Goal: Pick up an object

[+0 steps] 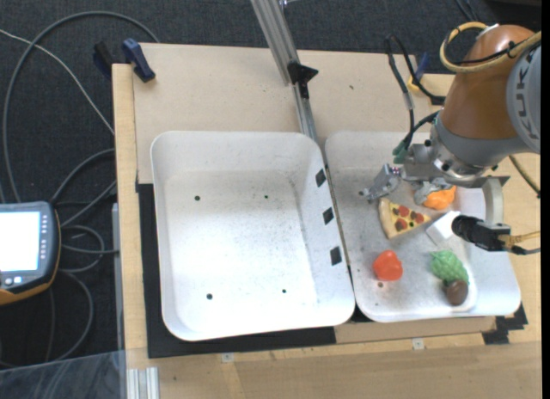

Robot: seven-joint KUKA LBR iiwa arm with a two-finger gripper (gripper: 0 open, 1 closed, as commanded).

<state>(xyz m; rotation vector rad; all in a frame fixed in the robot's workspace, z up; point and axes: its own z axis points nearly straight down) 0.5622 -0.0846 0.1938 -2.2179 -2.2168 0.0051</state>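
Cannot tell the jaw state of the grey two-finger gripper (418, 184); hidden under the wrist, low over the right-hand shallow white bin (344, 158). Just below and in front, nearly touching: flat triangular toy pizza slice with red dots (402, 217), long axis slanting, tip toward the bin's near left, crust toward the arm. Tucked beside the wrist: small orange lump (441, 199). Nearer the front rim, apart: round red toy tomato (388, 266), green leafy toy with brown end (449, 273). Likely target, by closeness: the pizza slice.
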